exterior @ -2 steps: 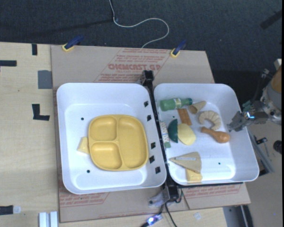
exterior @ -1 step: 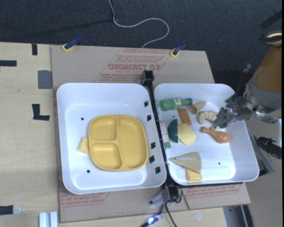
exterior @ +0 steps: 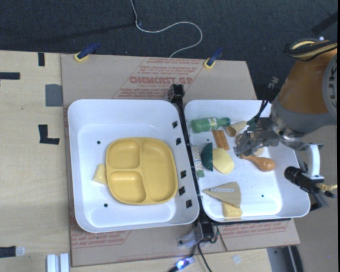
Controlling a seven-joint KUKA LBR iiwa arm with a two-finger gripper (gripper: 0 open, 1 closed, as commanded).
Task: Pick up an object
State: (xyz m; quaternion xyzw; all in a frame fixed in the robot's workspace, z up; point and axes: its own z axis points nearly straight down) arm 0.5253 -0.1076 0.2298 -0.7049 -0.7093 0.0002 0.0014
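The right bin holds a green bottle at its far left, an orange stick, a yellow lemon-like piece beside a dark green piece, a brown drumstick-shaped piece and tan wedges near the front. My gripper hangs low over the bin's middle, just right of the orange stick and above the drumstick piece's left end. Its fingers are dark and blurred together.
The left bin holds a yellow divided plate with a pale yellow wedge at its left edge. A black divider runs between the bins. The arm's grey and orange body covers the right bin's far right corner.
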